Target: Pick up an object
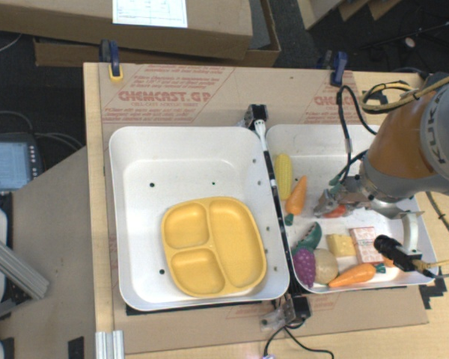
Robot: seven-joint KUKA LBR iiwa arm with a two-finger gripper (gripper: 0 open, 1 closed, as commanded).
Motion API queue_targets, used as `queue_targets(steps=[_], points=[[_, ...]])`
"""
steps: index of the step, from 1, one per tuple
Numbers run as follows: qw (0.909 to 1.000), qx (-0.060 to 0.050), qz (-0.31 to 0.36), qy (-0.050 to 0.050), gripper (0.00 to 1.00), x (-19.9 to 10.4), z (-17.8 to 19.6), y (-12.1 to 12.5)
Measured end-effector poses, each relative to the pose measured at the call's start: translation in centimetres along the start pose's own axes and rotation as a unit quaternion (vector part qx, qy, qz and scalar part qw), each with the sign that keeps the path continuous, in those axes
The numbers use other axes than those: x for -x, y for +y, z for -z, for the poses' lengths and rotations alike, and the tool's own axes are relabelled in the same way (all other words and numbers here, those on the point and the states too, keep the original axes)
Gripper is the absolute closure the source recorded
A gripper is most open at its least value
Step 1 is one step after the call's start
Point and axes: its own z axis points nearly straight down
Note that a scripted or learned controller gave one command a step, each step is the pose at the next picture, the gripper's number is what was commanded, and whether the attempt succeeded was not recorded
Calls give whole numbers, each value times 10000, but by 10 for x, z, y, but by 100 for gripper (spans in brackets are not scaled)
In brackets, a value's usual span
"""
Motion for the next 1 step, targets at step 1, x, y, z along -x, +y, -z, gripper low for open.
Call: queue_targets(steps=[1], points=[[10000,68,50,4,100,-64,96,55]])
